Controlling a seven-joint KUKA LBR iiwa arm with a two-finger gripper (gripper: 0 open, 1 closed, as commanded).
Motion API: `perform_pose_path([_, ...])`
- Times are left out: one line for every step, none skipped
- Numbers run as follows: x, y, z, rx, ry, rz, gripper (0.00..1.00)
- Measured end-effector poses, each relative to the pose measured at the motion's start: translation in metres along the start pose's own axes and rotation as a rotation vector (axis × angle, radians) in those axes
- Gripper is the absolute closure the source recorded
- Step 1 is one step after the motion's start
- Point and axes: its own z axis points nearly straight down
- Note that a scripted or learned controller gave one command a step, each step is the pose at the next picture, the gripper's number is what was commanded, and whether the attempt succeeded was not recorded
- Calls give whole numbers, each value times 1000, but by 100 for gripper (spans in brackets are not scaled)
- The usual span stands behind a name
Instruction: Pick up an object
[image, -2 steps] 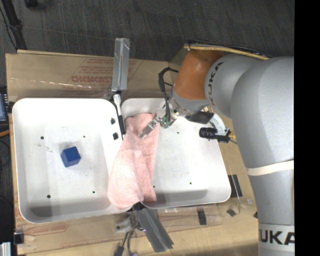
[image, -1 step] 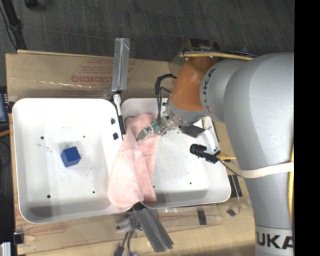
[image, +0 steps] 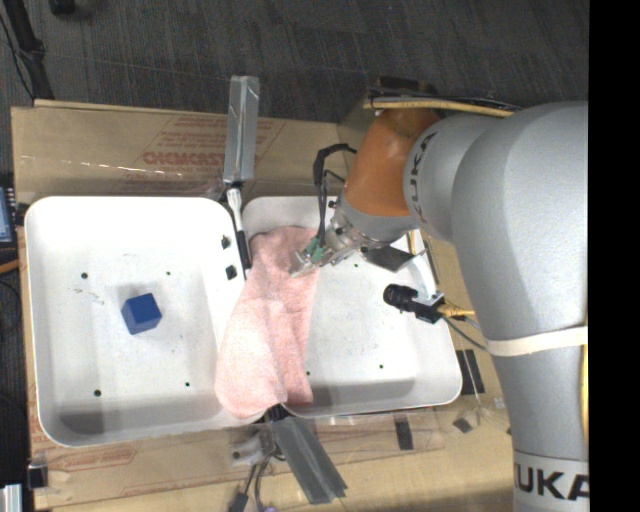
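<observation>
The pink cloth (image: 268, 320) lies draped over the wall between the two bins, running from the upper left of the right bin (image: 385, 385) down to the near edge, with part of it spilling toward the left bin (image: 60, 300). It looks flat and slack along its length, not lifted. The gripper (image: 312, 256) sits at the cloth's upper end, right on or just above the fabric; whether it is spread or pinched is not clear from here, and no fabric can be seen gathered in it. A blue cube (image: 141, 312) rests alone in the left bin, well apart from the arm (image: 480, 190).

As a judgement, the pick is not yet done: nothing is off the surface. The arm is at the approach or contact stage over the cloth. What is left is a firm hold on the fabric and a lift clear of the bins.
</observation>
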Motion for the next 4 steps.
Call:
perform_pose_path([0, 0, 0, 0, 0, 0, 0])
perform_pose_path([0, 0, -10, 1, 0, -4, 100])
perform_pose_path([0, 0, -10, 1, 0, -5, 0])
perform_pose_path([5, -5, 9, -4, -2, -51, 0])
